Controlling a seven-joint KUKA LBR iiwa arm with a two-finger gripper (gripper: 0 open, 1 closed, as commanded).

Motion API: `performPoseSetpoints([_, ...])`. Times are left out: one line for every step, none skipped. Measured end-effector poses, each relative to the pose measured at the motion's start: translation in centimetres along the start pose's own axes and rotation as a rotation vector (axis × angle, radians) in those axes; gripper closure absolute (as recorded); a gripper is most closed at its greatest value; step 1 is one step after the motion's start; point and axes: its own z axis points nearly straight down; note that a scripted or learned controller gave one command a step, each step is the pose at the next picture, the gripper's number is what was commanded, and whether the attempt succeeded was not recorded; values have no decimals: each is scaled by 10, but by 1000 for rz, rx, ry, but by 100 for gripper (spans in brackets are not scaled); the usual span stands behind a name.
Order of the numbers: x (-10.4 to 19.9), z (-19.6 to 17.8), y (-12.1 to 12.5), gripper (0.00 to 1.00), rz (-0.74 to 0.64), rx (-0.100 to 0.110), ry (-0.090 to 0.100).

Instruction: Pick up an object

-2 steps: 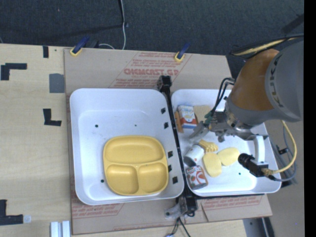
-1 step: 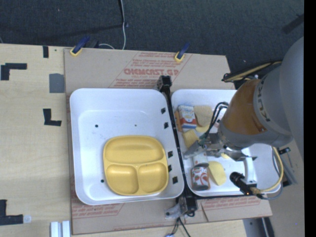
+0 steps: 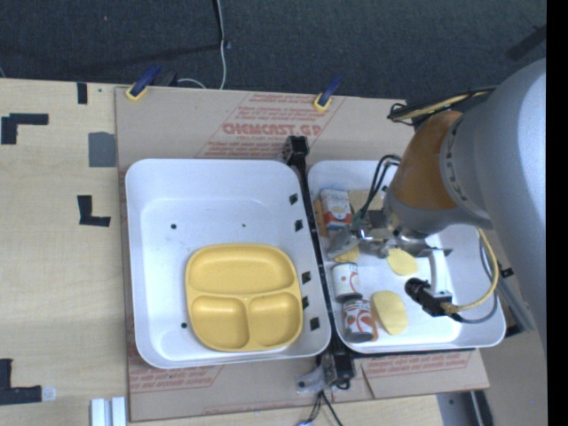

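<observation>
Arm (image 3: 461, 171) low over right bin (image 3: 475, 331)

Divided tray (image 3: 244, 303) in left bin (image 3: 151, 193); cans (image 3: 358, 318) in right bin (image 3: 475, 331).

Two white bins (image 3: 142, 238) sit on cardboard (image 3: 257, 122).

Bench (image 3: 53, 264) bears cardboard (image 3: 266, 122); two bins (image 3: 146, 238).
</observation>
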Motion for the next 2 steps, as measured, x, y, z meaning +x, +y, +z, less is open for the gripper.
performPoseSetpoints([-13, 1, 47, 0, 1, 4, 0])
performPoseSetpoints([-12, 3, 65, 0, 6, 25, 3])
